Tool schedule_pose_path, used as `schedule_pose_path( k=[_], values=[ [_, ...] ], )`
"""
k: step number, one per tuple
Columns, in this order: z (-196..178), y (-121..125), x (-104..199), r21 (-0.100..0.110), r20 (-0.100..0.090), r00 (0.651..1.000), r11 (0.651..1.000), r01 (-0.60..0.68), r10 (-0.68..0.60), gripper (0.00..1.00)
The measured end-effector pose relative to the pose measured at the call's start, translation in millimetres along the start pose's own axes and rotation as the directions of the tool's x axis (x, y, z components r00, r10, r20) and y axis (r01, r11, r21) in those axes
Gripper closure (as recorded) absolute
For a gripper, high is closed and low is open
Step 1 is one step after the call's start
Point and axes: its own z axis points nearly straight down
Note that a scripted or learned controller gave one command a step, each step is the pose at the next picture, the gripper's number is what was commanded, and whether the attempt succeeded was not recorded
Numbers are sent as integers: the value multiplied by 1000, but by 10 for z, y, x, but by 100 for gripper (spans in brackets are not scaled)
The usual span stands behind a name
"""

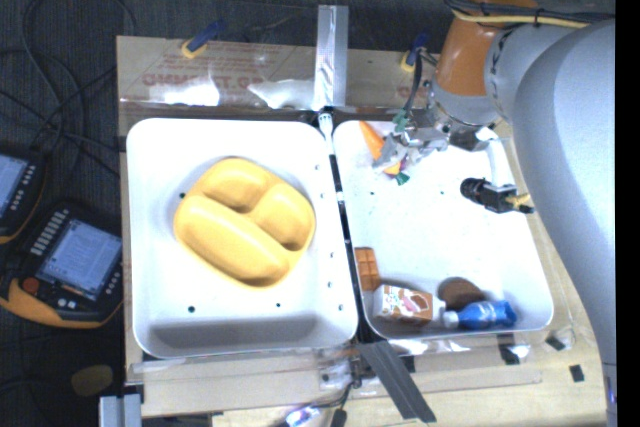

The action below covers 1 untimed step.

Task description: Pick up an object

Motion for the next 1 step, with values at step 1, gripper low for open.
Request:
schedule_pose_path(
  k=[1],
  values=[
    [-1047,-382,250,-16,-3,1000,1000,-24,24,100]
  ],
)
